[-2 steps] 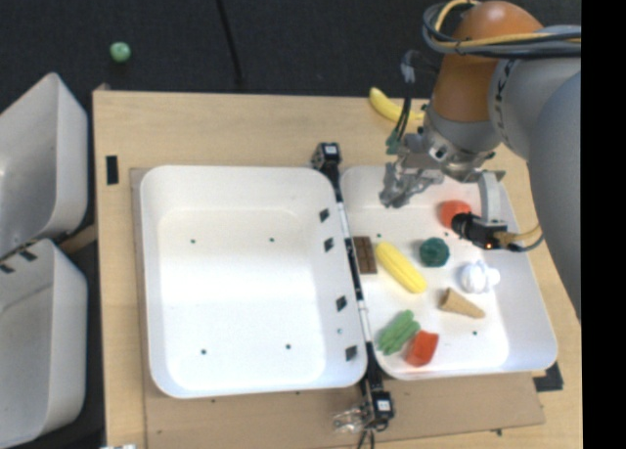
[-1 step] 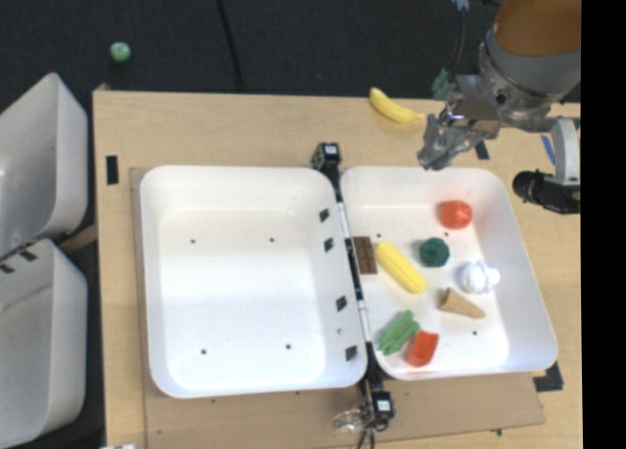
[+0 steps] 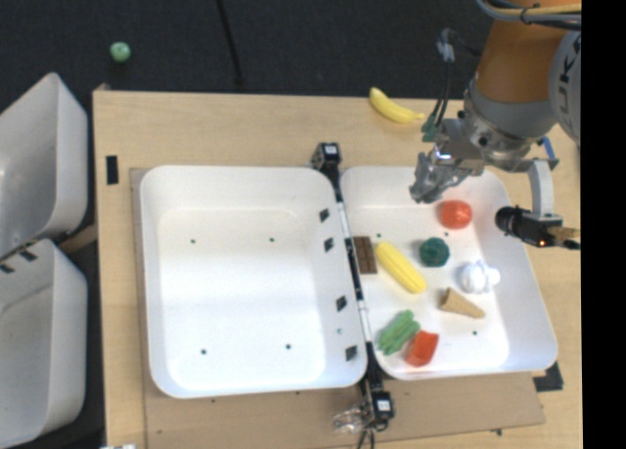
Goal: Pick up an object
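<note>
Hanging over the far part of the right bin (image 3: 509,335), the claw (image 3: 430,186) sits at the end of the grey arm (image 3: 518,56) with its orange band. From this slanted view I cannot tell how the claw is set, wide or narrow; nothing shows between its tips.

Nearest to the claw: a red tomato (image 3: 454,213), just beside it, lower and to the right, lying on the bin floor. No contact visible between the two.

Below the claw, farther down the bin: a dark green ball (image 3: 434,251), then a white ball (image 3: 474,278) to the right of that. A tan wedge (image 3: 460,304) lies just under the white ball.

Below and left of the claw: a yellow corn cob (image 3: 401,267), lying at a slant. Left of it, against the divide between the bins, a small brown block (image 3: 364,254).

Well below the claw, near the bin's near edge: a green leafy piece (image 3: 397,331) and a red piece (image 3: 423,348), touching or nearly so.

Above and left of the claw, outside the bin, a yellow banana (image 3: 393,108) rests on the wooden counter (image 3: 245,129).

Far left of the claw: the left bin (image 3: 156,242), white, shallow, side by side with the right one.

Well off up and left, beyond the counter, a small green ball (image 3: 119,51) on the dark floor (image 3: 293,17).
</note>
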